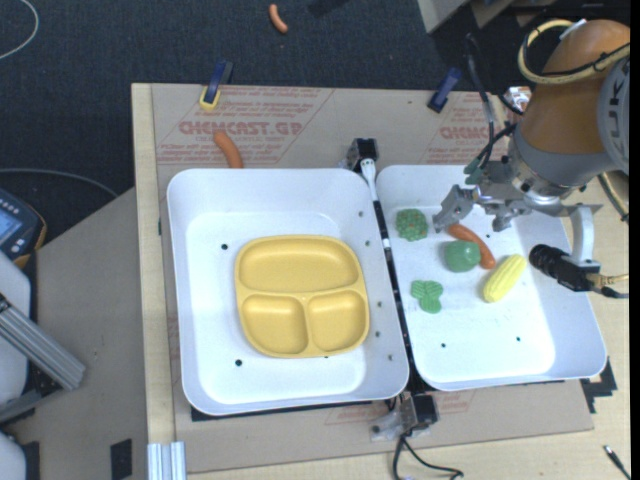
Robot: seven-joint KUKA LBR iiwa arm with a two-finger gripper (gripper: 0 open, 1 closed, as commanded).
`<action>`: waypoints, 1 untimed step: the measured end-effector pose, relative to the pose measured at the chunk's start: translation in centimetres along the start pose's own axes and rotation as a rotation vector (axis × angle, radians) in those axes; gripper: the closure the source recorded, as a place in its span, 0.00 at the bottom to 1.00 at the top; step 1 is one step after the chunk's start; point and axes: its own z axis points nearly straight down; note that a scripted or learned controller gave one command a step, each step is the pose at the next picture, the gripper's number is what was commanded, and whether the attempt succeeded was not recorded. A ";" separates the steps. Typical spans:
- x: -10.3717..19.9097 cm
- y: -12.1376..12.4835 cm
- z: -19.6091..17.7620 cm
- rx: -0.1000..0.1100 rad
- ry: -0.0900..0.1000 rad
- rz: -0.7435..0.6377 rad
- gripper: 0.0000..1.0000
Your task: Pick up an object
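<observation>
The right bin (pixel 520 353) holds a leafy green vegetable (pixel 410 224), an orange carrot (pixel 472 238), a round green piece (pixel 461 258), a yellow corn cob (pixel 503 277) and a small green broccoli piece (pixel 428 295). My gripper (pixel 474 211) hangs over the bin's far part, just above the carrot's upper end. It is open, its fingers spread to either side, and nothing sits between them.
The left bin (pixel 200 268) holds a yellow divided plate (pixel 300 295). Another orange carrot (pixel 229 149) lies on the cardboard behind the left bin. Clamps (pixel 213 86) grip the board's far edge. A black divider (pixel 380 228) runs between the bins.
</observation>
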 end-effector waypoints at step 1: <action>0.0 0.3 -0.7 -0.014 -0.002 -0.002 0.00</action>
